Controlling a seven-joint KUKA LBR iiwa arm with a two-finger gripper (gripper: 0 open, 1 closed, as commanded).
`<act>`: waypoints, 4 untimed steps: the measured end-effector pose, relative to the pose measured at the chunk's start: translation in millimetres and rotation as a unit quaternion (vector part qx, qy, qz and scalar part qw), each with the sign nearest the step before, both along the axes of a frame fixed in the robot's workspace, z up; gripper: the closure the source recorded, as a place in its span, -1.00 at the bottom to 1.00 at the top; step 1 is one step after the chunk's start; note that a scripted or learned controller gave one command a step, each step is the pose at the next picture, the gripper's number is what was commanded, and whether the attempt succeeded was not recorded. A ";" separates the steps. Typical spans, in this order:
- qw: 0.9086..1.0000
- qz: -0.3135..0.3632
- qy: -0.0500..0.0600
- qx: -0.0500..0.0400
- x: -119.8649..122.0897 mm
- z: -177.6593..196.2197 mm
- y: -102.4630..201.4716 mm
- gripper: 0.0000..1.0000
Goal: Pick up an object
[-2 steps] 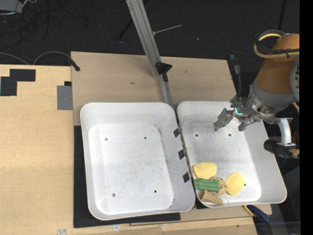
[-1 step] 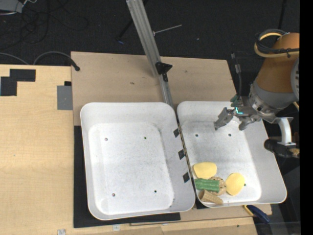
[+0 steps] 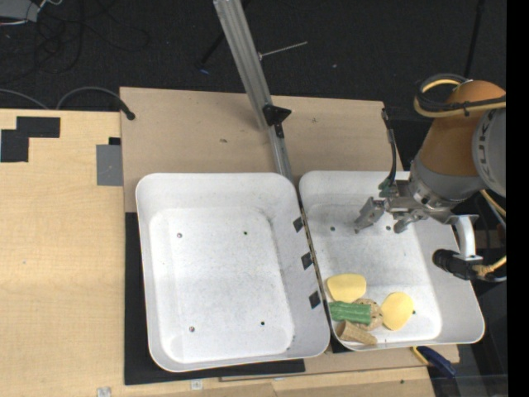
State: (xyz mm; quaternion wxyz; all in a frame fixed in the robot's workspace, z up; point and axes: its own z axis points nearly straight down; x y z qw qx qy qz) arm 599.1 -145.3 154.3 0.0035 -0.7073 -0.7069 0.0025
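At the lower edge of the right bin (image 3: 463, 321), toward the frame's bottom, the objects huddle together: a yellow piece (image 3: 345, 287), a second yellow piece (image 3: 397, 309), a green piece (image 3: 350, 311) and a tan piece (image 3: 359, 332), likely slid there against the bin wall. Farther up, right of centre, the gripper (image 3: 383, 218) hovers above bare bin floor with jaws spread apart and nothing between them, well clear of the cluster. Left, the other bin (image 3: 165, 193) sits on the table (image 3: 190, 131).

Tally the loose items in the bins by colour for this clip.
Yellow: 2, one and another
Green: 1
Tan: 1
Total: 4, all bunched at the near edge of the right bin.
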 end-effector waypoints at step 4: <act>1.000 -0.004 -0.006 -0.001 -9.2 9.7 3.8 1.00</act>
